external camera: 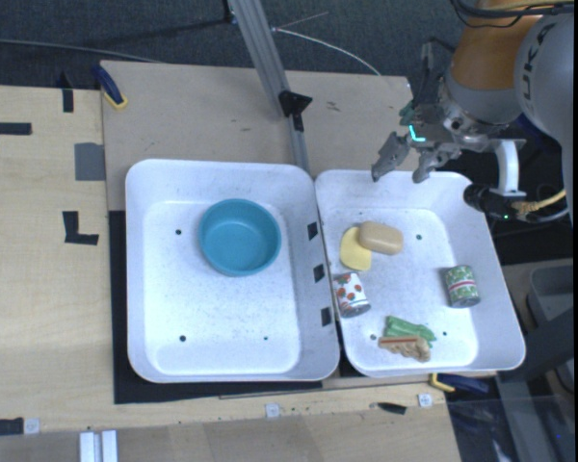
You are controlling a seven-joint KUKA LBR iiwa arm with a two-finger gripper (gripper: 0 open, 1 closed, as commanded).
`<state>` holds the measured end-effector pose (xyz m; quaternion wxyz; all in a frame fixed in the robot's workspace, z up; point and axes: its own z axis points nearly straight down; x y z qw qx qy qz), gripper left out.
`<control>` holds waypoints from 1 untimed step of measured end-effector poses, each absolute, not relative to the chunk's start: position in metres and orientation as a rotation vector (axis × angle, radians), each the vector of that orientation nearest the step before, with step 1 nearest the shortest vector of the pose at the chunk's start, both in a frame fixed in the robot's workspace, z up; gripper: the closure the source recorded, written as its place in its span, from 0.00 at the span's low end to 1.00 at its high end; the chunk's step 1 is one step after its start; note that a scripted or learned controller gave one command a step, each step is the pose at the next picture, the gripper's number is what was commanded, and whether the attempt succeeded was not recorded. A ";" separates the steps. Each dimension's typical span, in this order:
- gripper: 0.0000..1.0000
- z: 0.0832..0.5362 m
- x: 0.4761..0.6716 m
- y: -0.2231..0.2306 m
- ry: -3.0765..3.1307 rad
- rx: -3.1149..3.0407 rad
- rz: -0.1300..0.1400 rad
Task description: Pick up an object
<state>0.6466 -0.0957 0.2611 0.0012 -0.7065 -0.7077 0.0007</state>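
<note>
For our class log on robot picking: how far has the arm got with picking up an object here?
Nothing looks picked yet. The hand hangs open, holding nothing, over the far edge of the right white bin. The tan bread roll, yellow round piece, small red-and-white can, green can and green-topped toy food all lie in that bin. Descending, gripping and lifting remain.

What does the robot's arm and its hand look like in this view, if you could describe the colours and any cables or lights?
The arm is grey with a broad orange band above the wrist and part of a dark letter marking on its casing. The hand is dark grey metal with two slim fingers, and a small teal light glows on its body. Black cables loop around the orange band, and a white bracket sits beside the wrist.
</note>
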 end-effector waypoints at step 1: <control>0.00 0.262 0.647 -0.096 -2.223 -2.219 0.000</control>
